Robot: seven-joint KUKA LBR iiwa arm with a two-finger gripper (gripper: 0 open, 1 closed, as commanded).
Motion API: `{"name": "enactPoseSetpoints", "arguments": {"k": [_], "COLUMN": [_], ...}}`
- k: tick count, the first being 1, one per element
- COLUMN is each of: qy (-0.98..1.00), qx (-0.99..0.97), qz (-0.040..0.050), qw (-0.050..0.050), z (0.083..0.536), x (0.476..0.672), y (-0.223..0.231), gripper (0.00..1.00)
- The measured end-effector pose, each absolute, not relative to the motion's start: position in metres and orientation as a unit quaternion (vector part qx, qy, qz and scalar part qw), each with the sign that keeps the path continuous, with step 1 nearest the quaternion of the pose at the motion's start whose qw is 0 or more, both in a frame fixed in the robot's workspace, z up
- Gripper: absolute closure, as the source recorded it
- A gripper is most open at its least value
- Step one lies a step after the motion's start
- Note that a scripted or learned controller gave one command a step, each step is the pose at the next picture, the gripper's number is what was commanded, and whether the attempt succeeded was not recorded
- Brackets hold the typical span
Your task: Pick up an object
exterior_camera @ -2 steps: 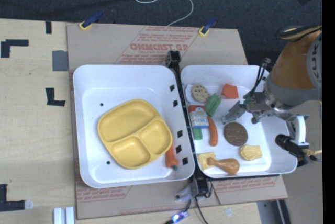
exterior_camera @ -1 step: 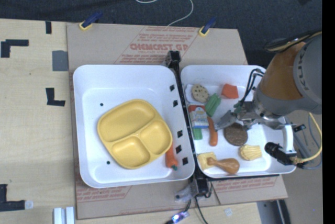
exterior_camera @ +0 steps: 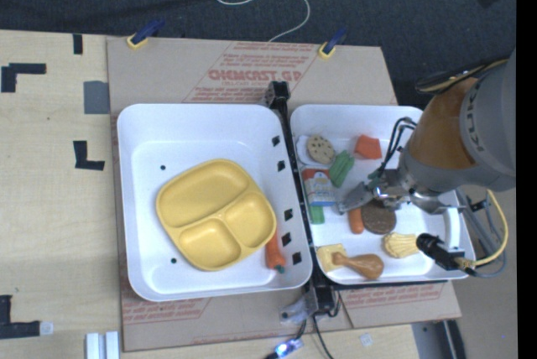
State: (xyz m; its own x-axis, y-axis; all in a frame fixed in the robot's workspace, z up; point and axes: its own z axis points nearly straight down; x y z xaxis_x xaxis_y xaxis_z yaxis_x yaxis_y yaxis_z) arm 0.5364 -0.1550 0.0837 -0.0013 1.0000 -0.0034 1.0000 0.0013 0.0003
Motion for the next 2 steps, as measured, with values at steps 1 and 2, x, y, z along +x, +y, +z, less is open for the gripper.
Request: {"name": "enactPoseSetpoints", "arguments": {"k": [1,2], "qy": [0.707,0.707], "qx": [0.707,0.707], "qz": [0.0002,-0.0006], "qw": [0.001,-0.001], "z": [0.095,0.153], "x": [0.538,0.535], "y": [-0.155,-0.16], "gripper": [1.0,1.0]}}
